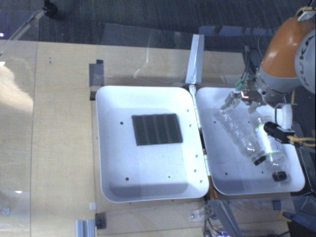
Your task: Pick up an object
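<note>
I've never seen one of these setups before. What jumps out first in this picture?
The big grey arm with its orange band grabs the eye, leaning in from the right over the right white bin. Next comes the dark ribbed rectangle lying flat in the middle of the left white bin. Under the arm, clear plastic bottles lie in the right bin, hard to tell apart.

text: none legible | labels: none | brands: none | numbers: none | signs: none
</note>
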### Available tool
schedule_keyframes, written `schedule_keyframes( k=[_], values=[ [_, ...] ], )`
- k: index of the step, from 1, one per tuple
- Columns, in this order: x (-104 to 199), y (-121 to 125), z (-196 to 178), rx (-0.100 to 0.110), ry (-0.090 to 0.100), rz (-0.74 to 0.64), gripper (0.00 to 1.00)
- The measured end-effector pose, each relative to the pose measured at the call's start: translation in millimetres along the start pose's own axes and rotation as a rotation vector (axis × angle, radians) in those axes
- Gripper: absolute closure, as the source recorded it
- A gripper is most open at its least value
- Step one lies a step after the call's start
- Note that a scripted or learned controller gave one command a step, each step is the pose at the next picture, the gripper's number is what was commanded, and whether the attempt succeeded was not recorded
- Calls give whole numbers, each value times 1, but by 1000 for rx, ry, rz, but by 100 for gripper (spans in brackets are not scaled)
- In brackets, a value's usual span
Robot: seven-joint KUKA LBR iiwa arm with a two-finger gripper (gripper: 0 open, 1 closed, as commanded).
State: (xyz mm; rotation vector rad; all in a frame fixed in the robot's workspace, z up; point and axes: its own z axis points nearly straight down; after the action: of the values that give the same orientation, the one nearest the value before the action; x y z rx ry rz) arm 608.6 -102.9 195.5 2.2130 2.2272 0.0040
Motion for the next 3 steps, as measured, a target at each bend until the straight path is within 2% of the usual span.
schedule_keyframes(
  k=[1,2,3],
  values=[
    [-27,10,98,-5,-1,9,0],
    [-52,-24,106,-9,-3,-123,0],
    [-62,52,106,1,1,-306,0]
  ],
)
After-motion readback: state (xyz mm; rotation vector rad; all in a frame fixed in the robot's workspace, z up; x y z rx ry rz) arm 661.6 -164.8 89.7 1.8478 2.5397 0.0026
